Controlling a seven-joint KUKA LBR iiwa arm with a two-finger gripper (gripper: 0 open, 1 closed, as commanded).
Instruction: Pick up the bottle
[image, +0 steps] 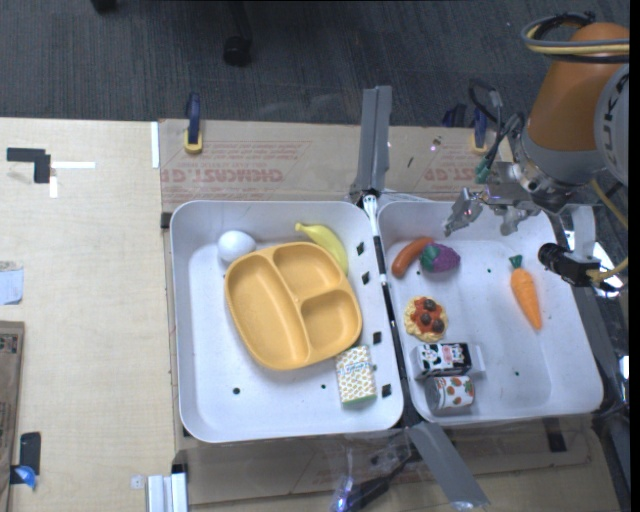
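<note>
I saw the gripper (485, 212) hanging open and empty over the right bin's (560, 385) far edge, near the purple toy (441, 258). The bottle (451, 392) lay well apart at that bin's near edge, just beside the milk carton (444, 357).

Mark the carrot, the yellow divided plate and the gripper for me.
carrot (526, 296): camera view, middle of its orange body.
yellow divided plate (262, 330): camera view, wall of its large compartment.
gripper (487, 212): camera view, between its tips.
</note>
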